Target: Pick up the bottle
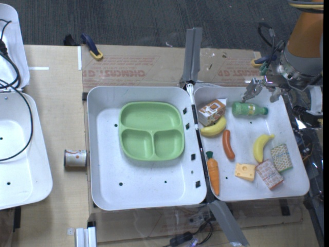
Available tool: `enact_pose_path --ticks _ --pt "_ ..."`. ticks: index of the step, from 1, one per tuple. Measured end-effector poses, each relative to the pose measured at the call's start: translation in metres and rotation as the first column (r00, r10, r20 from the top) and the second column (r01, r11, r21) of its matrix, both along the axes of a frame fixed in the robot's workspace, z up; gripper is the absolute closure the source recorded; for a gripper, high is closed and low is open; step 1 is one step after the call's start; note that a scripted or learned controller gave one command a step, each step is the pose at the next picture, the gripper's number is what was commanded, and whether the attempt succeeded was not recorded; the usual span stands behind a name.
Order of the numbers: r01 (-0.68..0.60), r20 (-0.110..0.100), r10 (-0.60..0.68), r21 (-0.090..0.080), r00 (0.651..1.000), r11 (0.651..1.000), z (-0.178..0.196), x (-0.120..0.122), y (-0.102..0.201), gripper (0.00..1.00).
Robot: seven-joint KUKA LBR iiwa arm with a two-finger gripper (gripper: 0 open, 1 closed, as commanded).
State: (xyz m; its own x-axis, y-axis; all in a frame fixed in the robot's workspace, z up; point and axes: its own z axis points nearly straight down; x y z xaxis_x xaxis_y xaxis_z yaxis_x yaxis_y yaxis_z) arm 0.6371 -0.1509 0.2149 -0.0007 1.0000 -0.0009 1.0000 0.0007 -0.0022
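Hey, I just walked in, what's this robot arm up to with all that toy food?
The arm's claw hovers over the back of the right bin, just above a green bottle lying on its side. Nothing is in its grip yet. A carrot, sausage and two bananas lie nearby. The left bin holds a green divided plate.

Even, fairly bright overhead light, soft shadows inside the white bins (97,153), slight overall softness and grain.

Fixed overhead camera, slanted down (moderate distance), covering both bins (97,138).
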Motion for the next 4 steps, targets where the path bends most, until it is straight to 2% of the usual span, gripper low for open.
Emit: enact_pose_path --ticks 1,2,3,4 --pt "0.012 0.004 -0.012 -0.002 1.0 1.0 -0.122 0.022 -0.035 0.0" --pt "0.01 0.005 -0.01 -0.003 1.0 1.0 -0.112 0.023 -0.034 1.0" --pt "0.077 0.002 -0.077 0.0 0.997 0.997 0.005 0.001 0.013 1.0" --pt "0.077 0.002 -0.077 -0.001 0.997 0.997 0.004 0.001 0.013 0.0"
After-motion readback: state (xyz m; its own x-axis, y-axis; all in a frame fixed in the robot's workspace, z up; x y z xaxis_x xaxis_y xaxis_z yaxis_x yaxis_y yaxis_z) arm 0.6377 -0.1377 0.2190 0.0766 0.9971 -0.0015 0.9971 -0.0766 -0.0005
